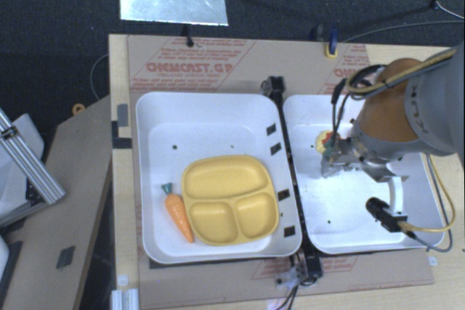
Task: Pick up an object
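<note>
Gripper [333, 160] down in the right bin [341, 229], near its left wall, arm [407, 109] coming in from the right with the orange band above the wrist. Can't tell the gripper's state, too small and blurred. Small yellow object [323, 139] just beside the gripper tip, upper left of it; contact unclear. Left bin [211, 109] holds a yellow tray [229, 198] with three compartments, lying flat. Carrot [176, 214] lies touching the tray's left edge, green end toward the upper left.
</note>
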Motion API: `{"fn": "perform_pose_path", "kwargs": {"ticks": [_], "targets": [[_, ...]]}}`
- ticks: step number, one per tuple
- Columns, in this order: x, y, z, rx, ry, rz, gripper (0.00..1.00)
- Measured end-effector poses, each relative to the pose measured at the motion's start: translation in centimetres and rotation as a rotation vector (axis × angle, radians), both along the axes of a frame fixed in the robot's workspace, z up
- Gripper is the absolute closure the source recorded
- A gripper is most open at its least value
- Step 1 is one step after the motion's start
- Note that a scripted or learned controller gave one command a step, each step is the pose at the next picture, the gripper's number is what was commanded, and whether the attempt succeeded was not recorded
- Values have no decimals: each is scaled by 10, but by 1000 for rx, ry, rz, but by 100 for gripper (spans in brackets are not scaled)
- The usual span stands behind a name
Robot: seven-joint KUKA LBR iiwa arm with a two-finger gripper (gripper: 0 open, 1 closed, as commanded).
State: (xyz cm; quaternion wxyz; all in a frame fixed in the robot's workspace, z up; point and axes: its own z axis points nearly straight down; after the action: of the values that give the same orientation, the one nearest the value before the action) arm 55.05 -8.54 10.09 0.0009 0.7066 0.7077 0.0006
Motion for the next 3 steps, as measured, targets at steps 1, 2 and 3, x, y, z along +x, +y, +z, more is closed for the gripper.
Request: {"fn": "perform_pose_path", "kwargs": {"ticks": [1, 2, 3], "targets": [[0, 0, 43, 0, -3, 2, 100], [2, -1, 97, 0, -4, 3, 100], [10, 53, 93, 2, -1, 8, 100]]}}
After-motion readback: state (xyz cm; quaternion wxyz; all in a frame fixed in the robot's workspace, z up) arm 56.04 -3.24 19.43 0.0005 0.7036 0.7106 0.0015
